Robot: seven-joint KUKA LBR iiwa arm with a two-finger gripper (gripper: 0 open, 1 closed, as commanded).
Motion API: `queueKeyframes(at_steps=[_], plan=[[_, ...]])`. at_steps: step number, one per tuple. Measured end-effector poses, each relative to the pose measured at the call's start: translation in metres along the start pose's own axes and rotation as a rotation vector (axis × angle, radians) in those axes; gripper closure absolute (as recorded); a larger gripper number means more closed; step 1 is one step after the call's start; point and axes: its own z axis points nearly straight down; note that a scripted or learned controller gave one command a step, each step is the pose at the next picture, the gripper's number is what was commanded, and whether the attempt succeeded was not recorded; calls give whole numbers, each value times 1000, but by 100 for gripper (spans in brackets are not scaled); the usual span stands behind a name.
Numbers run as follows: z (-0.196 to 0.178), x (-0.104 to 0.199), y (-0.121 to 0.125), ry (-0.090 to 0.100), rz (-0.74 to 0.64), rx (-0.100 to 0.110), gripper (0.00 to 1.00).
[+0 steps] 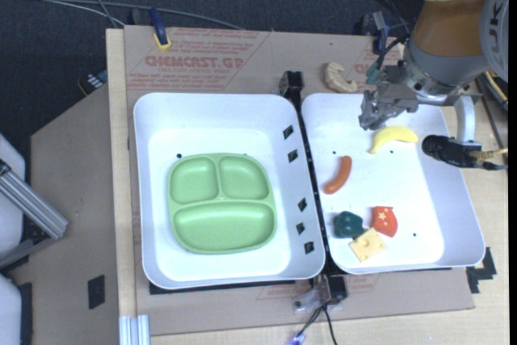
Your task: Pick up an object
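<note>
Hovering low over the far part of the right bin (452,190), end effector (376,115) grey and pointing down, just beside the yellow banana (393,137) on its left end. Cannot tell whether clenched or released; nothing seen between its parts. Reaching in from the right, grey arm with orange band (456,0) above the wrist.

Lying just below and right of the end effector, banana on the white floor of the right bin, not lifted. Nearer the middle of that bin, an orange sausage (338,174), tilted, well apart from the banana. Toward the near edge, a dark green piece (348,223), a red strawberry-like piece (384,220) and a yellow cheese wedge (366,245), the wedge touching or just beside the green piece.

Filling much of the left bin (153,174), a green divided plate (220,202) with three compartments. Beyond the bins on the table (202,56), a pale beige object (340,77) near the right bin's far rim.
</note>
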Motion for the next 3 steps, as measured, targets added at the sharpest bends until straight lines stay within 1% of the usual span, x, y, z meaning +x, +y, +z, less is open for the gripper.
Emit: queueKeyframes(at_steps=[1,2,3], plan=[[-3,48,-22,0,0,0,100],[4,104,-44,-1,0,2,100],[21,142,-62,-1,2,3,100]])
